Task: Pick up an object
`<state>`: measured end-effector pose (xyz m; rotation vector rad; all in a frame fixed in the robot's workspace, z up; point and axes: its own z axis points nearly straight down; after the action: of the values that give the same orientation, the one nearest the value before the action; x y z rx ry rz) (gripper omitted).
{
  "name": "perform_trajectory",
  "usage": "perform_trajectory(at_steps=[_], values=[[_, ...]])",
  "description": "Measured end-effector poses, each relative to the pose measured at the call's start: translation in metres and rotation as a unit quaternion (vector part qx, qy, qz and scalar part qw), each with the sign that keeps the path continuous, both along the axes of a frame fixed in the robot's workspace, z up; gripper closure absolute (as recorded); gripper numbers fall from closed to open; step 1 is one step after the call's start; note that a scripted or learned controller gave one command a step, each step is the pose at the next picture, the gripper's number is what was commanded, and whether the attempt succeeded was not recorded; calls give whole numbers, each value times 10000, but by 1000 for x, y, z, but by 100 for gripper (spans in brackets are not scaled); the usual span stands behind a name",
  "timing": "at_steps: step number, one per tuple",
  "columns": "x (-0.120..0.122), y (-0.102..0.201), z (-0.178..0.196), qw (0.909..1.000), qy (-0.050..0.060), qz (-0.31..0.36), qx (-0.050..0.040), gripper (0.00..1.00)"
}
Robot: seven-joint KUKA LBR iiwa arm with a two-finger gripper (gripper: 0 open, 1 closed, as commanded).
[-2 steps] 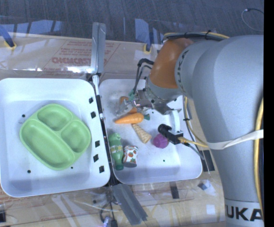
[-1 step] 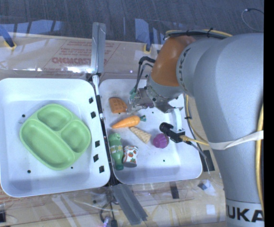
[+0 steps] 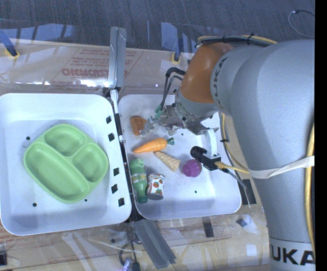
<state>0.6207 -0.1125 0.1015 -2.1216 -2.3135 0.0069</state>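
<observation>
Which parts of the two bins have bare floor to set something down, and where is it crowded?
Left white bin: bare floor all around the green divided plate. Right white bin: a bare strip along the near edge, below the purple ball. It is crowded around the orange carrot, green bottle and small can.
</observation>
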Motion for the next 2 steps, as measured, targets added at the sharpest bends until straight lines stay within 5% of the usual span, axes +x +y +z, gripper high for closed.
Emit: perform_trajectory(at_steps=[2], values=[[-89,16,-10,9994,-7,334,11,0]])
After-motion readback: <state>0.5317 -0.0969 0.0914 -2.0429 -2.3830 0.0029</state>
